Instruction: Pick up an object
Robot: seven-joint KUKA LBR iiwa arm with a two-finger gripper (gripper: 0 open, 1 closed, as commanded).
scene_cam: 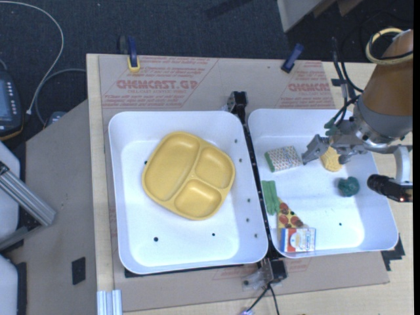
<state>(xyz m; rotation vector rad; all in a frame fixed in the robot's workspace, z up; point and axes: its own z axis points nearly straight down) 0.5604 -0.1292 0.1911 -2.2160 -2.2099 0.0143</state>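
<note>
My gripper [326,155] hangs low over the back of the right bin [367,241], open, with one grey finger [312,151] splayed out to the left. A small yellow object [333,162] lies right under the gripper; I cannot tell whether it is touched. A speckled pale block [283,158] lies just left of the gripper. A dark teal lump [348,187] sits to the front right of the gripper. Along the bin's left wall lie a green strip [270,197], a red-and-yellow piece [285,212] and a colourful small box [299,239].
The left bin [131,228] holds a yellow divided plate [189,174]. A black divider [252,176] runs between the bins. The arm's grey body with its orange band [388,90] looms over the right bin's far right corner. Cables hang near the wrist.
</note>
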